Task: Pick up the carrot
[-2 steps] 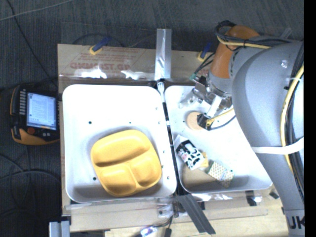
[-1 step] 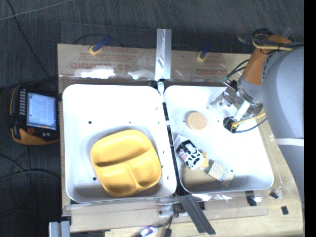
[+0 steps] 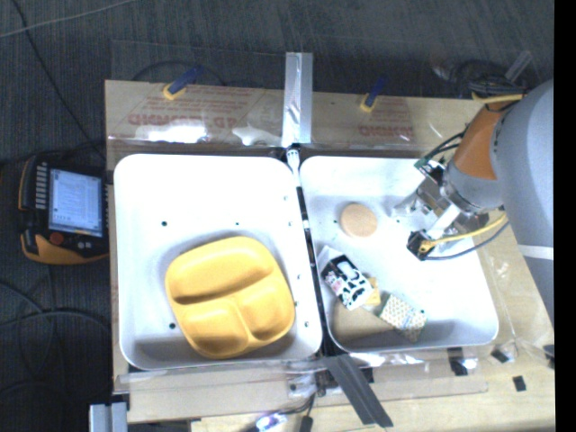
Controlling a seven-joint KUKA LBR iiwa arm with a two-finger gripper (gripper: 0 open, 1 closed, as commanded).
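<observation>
Starting nearest, find a black-and-white patterned thing [image 3: 346,280] and a speckled packet [image 3: 401,314] side by side at the front of the right bin [image 3: 454,282], seemingly strewn loose as clutter. Further back, take as the likeliest carrot [image 3: 359,220] the round orange-tan piece lying flat, apart from them. Beyond, note the end effector [image 3: 414,207] poised near it, gripping nothing visible, open or closed impossible to tell.

In the left bin [image 3: 153,205] a divided tray [image 3: 229,295] lies toward the front wall. In the right bin [image 3: 454,286] a round disc [image 3: 359,220] sits left of centre, a packet [image 3: 347,282] in front of it and a pouch [image 3: 400,314] just right of the packet. My gripper [image 3: 423,207] hangs over the right bin, right of the disc.
</observation>
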